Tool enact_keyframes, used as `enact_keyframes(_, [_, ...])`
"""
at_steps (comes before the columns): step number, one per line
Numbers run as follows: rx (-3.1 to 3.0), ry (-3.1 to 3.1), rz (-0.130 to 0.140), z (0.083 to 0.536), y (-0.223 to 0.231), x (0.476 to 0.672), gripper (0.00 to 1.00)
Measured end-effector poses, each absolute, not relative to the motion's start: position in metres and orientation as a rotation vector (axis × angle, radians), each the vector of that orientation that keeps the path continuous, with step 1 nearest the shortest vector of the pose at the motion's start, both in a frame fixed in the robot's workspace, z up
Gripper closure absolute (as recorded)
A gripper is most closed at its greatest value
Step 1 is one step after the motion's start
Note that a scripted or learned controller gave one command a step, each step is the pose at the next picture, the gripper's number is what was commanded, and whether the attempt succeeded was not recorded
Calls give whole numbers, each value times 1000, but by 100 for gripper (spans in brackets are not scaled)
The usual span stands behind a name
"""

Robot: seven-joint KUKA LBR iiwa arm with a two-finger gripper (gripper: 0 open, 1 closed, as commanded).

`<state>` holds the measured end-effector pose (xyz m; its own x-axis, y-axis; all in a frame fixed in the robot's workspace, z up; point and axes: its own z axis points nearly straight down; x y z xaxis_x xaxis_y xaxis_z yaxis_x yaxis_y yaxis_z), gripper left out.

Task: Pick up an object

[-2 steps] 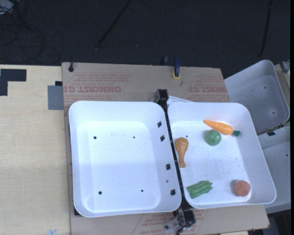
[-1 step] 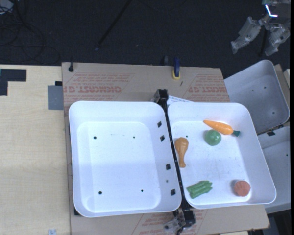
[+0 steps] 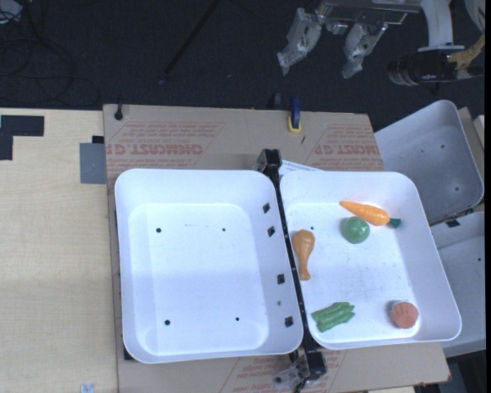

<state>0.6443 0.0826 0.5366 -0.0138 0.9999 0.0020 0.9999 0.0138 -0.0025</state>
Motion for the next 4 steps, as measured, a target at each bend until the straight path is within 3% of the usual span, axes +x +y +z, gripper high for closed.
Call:
enact_keyframes(1, [-2220, -2214, 12, 535, -7, 550, 0])
enact_keyframes(2, [-2217, -2228, -5, 495, 84, 647, 0])
enact_keyframes(3, [-2213, -2229, -2, 539, 186, 644, 0])
enact_keyframes(4, [-2230, -2209, 10, 538, 65, 579, 0])
